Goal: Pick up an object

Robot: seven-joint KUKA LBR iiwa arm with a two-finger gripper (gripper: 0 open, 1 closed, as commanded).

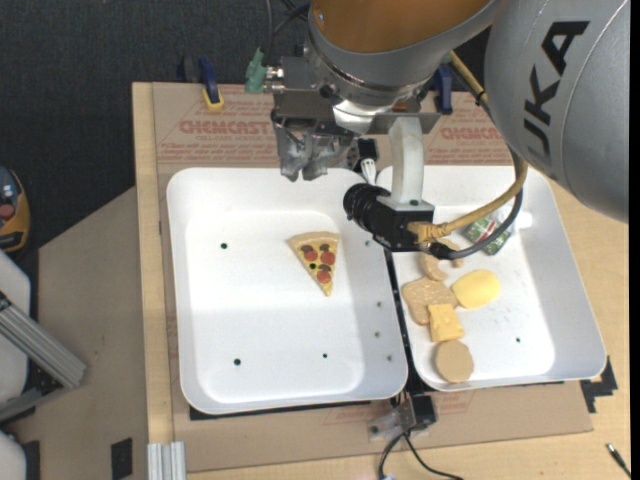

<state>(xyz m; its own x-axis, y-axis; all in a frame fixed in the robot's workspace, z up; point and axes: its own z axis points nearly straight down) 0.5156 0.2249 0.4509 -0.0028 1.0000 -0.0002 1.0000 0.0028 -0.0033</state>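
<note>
Near the left bin's [200,268] middle, one pizza slice [318,259], tip toward the camera, long axis front-to-back, gripper [305,158] grip state can't be told, four snack pieces in right bin [560,298]

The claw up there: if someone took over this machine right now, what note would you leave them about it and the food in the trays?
Claw: at the far edge of the left bin, nothing seen in it; whether it is open or shut cannot be told.
Left bin: one pizza slice lying near the middle.
Right bin: a yellow lemon-like piece, a square cracker, a round cookie and a tan piece, clustered near the divider.
Done: nothing picked up yet.
Left: lower onto one item, probably the pizza slice, grip, lift.
</note>
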